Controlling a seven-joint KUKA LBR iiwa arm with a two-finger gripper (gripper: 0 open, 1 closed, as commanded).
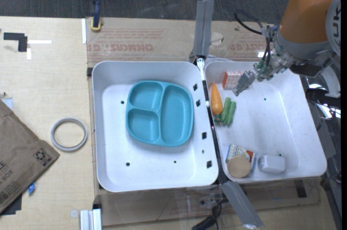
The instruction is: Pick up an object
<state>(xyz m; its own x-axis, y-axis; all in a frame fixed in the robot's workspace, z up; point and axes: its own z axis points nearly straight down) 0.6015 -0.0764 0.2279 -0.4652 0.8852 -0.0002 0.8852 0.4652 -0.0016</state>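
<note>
My gripper (243,83) hangs over the back left part of the right bin (293,115), just right of a small red and white box (231,79). I see nothing held in it. An orange carrot (216,98) and a green vegetable (227,112) lie along the bin's left wall, below the gripper. At the front of that bin sit a round tan item on a colourful packet (239,164) and a pale grey block (272,163).
The left bin (108,158) holds a blue divided plate (161,113). A grey tape ring (69,133) and a brown cardboard box (19,161) lie on the bench to the left. The arm's orange band (309,4) looms over the right bin's back corner.
</note>
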